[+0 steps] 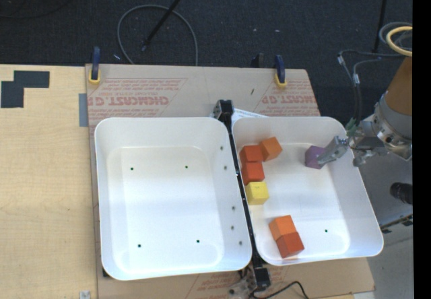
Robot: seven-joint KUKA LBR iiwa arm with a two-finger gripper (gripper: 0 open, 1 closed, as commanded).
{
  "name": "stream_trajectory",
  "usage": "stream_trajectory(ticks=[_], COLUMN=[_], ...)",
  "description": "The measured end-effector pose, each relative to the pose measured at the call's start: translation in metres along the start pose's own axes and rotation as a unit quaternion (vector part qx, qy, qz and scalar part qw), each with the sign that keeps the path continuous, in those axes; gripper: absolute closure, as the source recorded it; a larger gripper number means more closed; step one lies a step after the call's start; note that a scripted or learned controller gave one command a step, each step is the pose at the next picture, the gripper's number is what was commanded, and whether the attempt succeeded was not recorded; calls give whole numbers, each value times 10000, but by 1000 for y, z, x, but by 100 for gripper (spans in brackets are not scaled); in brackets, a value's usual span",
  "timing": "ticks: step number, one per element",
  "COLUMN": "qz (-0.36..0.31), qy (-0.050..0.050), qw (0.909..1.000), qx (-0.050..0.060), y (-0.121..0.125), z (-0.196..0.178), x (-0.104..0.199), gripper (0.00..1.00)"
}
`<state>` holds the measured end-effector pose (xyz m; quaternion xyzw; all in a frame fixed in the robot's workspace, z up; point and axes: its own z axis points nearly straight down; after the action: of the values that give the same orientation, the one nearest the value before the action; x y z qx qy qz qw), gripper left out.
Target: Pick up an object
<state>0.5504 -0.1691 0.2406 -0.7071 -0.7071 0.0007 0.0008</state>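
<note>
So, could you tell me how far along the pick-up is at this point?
Reach done: the gripper is in the right bin, beside the purple object. In hand: closing on it; a grasp isn't visible. Left: lifting it. The orange blocks and yellow cube lie untouched.

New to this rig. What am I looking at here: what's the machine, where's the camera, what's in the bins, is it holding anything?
One camera, fixed above the bench, looks down at a slant. The grey and orange arm reaches in from the right; its two-finger gripper sits over the right bin, touching or nearly touching a small purple object. I can't tell whether the object is actually gripped. That bin also holds blocks: three orange-red ones clustered near the divider, a yellow one below them, and two orange-red ones nearer the front. The left bin sits beside it, on cardboard.
</note>
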Motion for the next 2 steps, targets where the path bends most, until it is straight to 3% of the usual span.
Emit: stream_trajectory(ticks=[1,2], qz=[11,-30], qy=[17,25], qw=[10000,10000], qx=[53,-18], y=[-25,37], z=[148,153], x=[-33,-38], gripper=[0,0])
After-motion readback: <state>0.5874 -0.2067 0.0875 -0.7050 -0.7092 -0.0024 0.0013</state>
